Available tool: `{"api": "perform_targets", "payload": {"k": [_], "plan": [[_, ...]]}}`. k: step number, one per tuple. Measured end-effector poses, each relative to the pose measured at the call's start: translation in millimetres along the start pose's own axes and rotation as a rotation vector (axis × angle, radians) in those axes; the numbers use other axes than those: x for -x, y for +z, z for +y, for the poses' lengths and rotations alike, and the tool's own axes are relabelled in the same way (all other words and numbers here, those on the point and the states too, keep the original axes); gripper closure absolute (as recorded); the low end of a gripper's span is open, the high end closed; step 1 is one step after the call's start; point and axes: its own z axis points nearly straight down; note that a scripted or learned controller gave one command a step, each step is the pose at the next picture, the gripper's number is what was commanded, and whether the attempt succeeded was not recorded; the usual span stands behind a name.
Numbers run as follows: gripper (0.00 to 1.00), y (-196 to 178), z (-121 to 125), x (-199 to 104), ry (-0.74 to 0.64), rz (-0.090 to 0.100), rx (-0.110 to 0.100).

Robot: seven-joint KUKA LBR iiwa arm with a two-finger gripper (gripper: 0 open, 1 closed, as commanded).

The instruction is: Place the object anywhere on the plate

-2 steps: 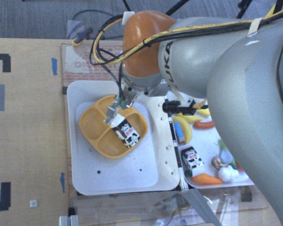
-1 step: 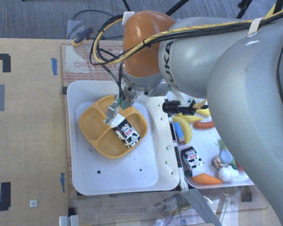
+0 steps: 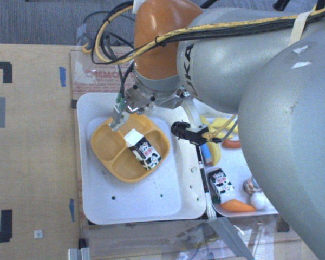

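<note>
At frame centre, milk carton (image 3: 143, 149) lies on yellow plate (image 3: 115, 153); gripper (image 3: 119, 112) above, jaws' state indeterminable. I judge retreat next.

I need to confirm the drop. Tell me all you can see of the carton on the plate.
The carton is a small box with a white top end and a black-and-white cow-patch print on its lower part, seemingly cardboard. It lies on its side, slanting from upper left to lower right, on the yellow plate in the left bin. It rests across the plate's raised divider near the right rim. The gripper is above the plate's upper left edge, apart from the carton. Nothing else touches it.
</note>
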Motion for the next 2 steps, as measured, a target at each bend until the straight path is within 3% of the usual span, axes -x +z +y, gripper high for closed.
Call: {"api": "perform_targets", "payload": {"k": [1, 2], "plan": [[0.00, 15.3, -39.7, 37.4, -0.064, 0.002, -0.005], [0.00, 22.1, -4.4, 56.4, -0.273, 0.000, 0.002]]}}
